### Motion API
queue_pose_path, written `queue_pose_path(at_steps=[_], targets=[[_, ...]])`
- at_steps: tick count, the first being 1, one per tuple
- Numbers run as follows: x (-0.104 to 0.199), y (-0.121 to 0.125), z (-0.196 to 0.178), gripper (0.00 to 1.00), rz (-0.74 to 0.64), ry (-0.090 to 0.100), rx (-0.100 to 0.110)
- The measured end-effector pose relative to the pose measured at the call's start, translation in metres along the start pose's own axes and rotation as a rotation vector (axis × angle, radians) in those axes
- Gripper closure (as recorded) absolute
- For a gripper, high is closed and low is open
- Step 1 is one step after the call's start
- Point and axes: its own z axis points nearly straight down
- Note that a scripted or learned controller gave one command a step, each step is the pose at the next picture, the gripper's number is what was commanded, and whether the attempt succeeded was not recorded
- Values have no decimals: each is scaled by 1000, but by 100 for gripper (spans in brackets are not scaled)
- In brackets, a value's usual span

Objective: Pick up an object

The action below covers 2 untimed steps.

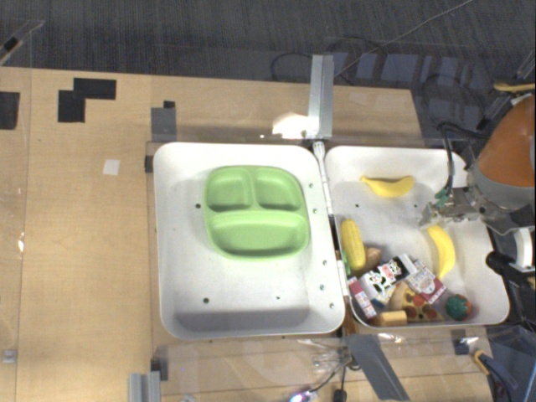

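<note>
Currently my arm [509, 162] reaches in from the right over the right bin [402, 159], one of two white bins on the bench [75, 241]. The left bin [176, 249] holds a green divided tray [255, 210] and plays no part in my reckoning.

Right bin contents: a loose heap along the near edge, with a corn cob [353, 244], a black-and-white carton [384, 278], a red-and-white packet [425, 282] and a small green ball [457, 306]. Two yellow bananas lie apart from the heap: one banana [389, 186] near the far wall, the other banana [443, 250] toward the right wall.

My claw [449, 205] sits low at the bin's right side, between the two bananas. Open or closed: cannot tell, as the tip is too small and shadowed to resolve. Nothing is visibly gripped.

Key relation: the nearer banana lies just beside the claw, on the near side of it. Its long axis runs roughly far-to-near, slightly curved. The far banana lies to the claw's left and farther back, with its long axis across the bin.

Judgement: the nearer banana is the better target. It stands clear of the heap, and a grasp would need to close across its narrow width.
</note>
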Motion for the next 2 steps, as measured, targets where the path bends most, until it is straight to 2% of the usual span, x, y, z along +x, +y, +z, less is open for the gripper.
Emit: queue_pose_path(at_steps=[1, 2], targets=[[-1, 3, -13, 100, -1, -4, -9], [55, 56, 16, 100, -104, 4, 12]])
